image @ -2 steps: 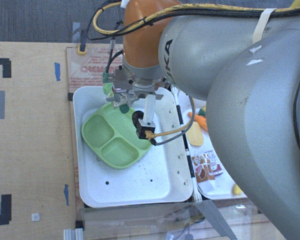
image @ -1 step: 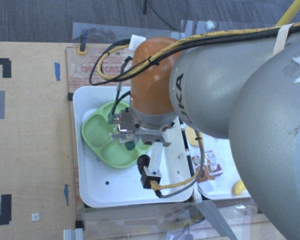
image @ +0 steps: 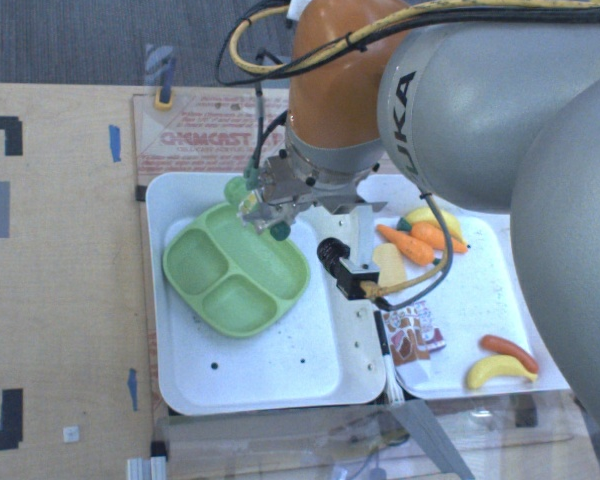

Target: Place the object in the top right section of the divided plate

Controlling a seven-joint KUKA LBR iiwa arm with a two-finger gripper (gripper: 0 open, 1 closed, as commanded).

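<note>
**Pincer at the top right of the green plate**

A small green object shows at the pincer, just past the upper right edge of the divided plate. Much of it is hidden by the wrist hardware, so its kind cannot be made out, nor whether it sits between the fingers. A dark green nub shows at the lower tip of the pincer, over the plate's rim. Whether the pincer is apart or together cannot be told from this angle.

The divided plate is light green, with three sections, and lies tilted in the left bin, in that bin's upper half. Its largest section runs along the upper right side, closest to the pincer.

The arm comes in from the right, its orange band directly above the wrist, with yellow and black cables looping over it. A black part with a yellow cable hangs over the divider between the two bins.

In the right bin lie two orange carrots, a yellow piece beside them, a pale wedge just below, a printed packet, a red sausage and a yellow banana near the lower right corner.

The bins rest on a light wooden desk marked with black and blue tape.
</note>
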